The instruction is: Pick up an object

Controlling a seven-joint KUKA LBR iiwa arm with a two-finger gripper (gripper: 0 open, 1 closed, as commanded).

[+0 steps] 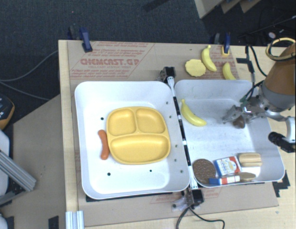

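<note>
My gripper (239, 114) hangs low over the upper right part of the right bin (219, 142), reaching in from the right under the arm's orange band (283, 78). A small dark brown object (239, 123) lies right beneath it; whether it is gripped is not visible. A yellow banana (192, 115) lies to the gripper's left, near the bin's left wall. Along the bin's front edge sit a round brown cookie (203, 169), a small red and white box (227, 166), a tan bun (249, 159) and a blue pen (223, 180).
The left bin (90, 109) holds a yellow divided plate (137, 134) with an orange sausage (103, 144) beside its left edge. On the bench behind the right bin lie two more bananas (208, 59) (228, 71) and a yellow disc (195, 67). Black cables (250, 63) run near the arm.
</note>
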